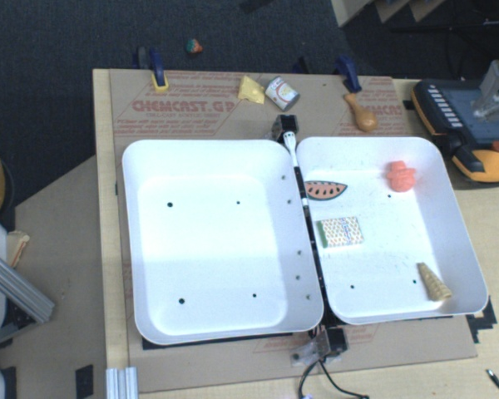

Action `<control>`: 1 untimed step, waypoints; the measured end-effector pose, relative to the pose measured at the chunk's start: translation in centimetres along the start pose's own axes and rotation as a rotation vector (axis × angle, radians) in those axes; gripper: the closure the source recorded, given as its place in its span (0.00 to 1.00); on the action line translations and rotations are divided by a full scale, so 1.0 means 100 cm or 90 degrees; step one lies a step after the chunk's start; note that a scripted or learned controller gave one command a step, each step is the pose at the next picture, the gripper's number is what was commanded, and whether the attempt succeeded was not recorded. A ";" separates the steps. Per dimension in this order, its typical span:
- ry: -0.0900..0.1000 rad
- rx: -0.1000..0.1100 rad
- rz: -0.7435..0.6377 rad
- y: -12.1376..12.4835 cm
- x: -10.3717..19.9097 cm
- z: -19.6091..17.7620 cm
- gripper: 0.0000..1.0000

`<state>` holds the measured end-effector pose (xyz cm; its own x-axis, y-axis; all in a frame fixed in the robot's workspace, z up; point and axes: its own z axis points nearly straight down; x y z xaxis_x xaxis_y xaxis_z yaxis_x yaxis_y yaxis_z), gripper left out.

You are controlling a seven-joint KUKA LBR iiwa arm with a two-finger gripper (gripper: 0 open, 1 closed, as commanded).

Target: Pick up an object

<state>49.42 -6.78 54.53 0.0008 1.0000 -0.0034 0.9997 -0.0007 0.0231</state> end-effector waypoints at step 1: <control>0.003 0.025 -0.003 -0.020 0.044 0.151 1.00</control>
<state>47.75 -2.45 39.34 -0.0032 1.0000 0.0016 0.9999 0.0032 -0.0165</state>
